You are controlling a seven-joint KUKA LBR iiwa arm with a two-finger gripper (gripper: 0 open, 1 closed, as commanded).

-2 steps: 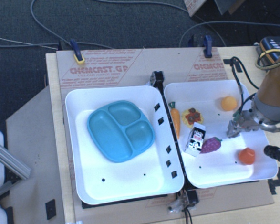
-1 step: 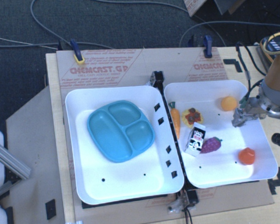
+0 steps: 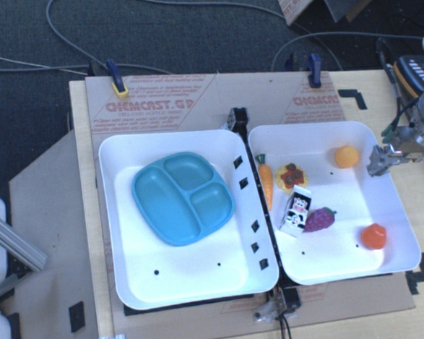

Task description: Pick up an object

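Note:
The right bin holds several small items: an orange ball, a red pepper-like piece, a purple grape bunch, a small white carton with black marks, a carrot and a yellow piece with red topping. My gripper hangs over the right rim of this bin, right of the orange ball and apart from it. Nothing shows between its fingers.
The left bin carries a blue divided plate. Black clips run along the divider between the bins. Two clamps hold cardboard at the back. Cables lie on the dark floor behind the bench.

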